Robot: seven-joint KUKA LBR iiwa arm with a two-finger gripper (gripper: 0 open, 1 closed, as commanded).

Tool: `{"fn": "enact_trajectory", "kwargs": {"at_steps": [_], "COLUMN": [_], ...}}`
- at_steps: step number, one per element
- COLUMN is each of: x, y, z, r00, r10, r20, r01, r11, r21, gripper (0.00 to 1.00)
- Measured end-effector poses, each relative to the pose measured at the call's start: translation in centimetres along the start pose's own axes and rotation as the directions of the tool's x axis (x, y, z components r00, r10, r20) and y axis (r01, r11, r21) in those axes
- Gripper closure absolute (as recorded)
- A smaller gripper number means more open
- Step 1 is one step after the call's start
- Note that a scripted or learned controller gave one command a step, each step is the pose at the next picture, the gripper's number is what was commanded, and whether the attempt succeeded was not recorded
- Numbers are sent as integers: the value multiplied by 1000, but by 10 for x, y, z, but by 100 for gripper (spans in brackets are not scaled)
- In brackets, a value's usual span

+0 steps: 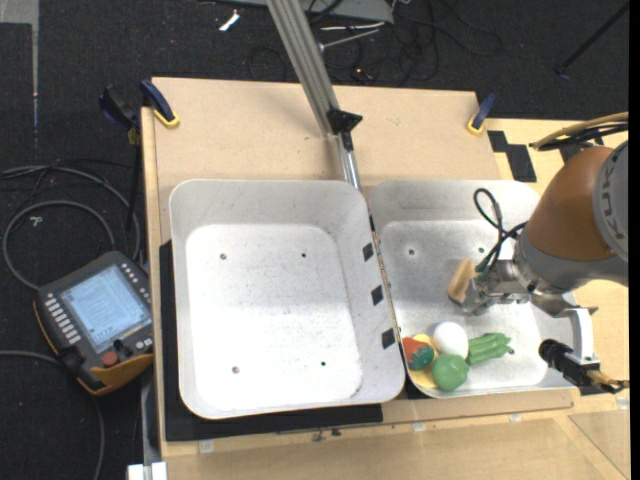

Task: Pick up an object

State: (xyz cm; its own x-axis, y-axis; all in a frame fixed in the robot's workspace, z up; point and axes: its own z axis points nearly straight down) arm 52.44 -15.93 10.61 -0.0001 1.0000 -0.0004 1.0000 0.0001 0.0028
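While the gripper sits low in the right bin, right beside a tan block, whether it is open or closed cannot be told from this slanted view, since the wrist and a black cable hide that part. Nothing can be seen held in it, so the pick looks not yet made. The tan block lies near the middle of the right bin, apart from the cluster at the bin's front edge: a white ball, a green ball, a green ridged toy and a red and yellow piece, all touching or nearly so. The left bin sits alongside on the counter. To do this step well, the block seems the better of the 2 choices, being isolated; the gripper should centre over it, straddle its narrower sides, and close fully before lifting straight up. Going for the cluster risks nudging round things away.
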Motion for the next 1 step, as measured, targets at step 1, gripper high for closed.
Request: {"fn": "enact_trajectory", "kwargs": {"at_steps": [1], "x": [-3], "y": [1], "z": [-43], "r00": [1000], "r10": [-2], "r20": [1], "r01": [2], "r11": [1000], "r21": [-2], "gripper": [100]}}
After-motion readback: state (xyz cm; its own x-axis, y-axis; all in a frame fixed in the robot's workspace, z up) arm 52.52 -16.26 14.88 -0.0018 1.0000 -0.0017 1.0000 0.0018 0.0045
